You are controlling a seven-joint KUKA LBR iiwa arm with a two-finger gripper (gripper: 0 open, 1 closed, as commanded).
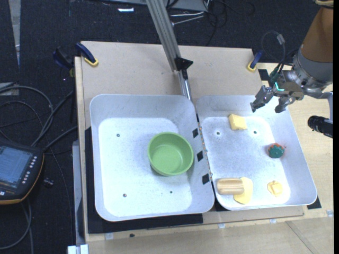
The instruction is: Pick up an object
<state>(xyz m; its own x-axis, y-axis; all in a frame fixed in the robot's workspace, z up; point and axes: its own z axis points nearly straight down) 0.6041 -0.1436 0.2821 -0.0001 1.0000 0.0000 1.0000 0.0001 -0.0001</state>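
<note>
Seen from above at a slant: five loose things, spread apart, likely to leave room around each.

Taking the right bin (296, 142) as landmark:
- Yellow block (238, 122) toward its far side, nearest the jaws.
- Teal ball (276, 151) close to its right wall.
- Tan roll (230, 186) touching a yellow wedge (244, 196) at its near edge.
- Small yellow piece (274, 187) in its near right corner.
- Green bowl (170, 153) alone in the left bin (106, 157) alongside.

Gripper (271, 100) poised above its far right corner, jaws parted, grasping nothing. Arm (320, 41) slanting in from the right, wrist bent down.
</note>
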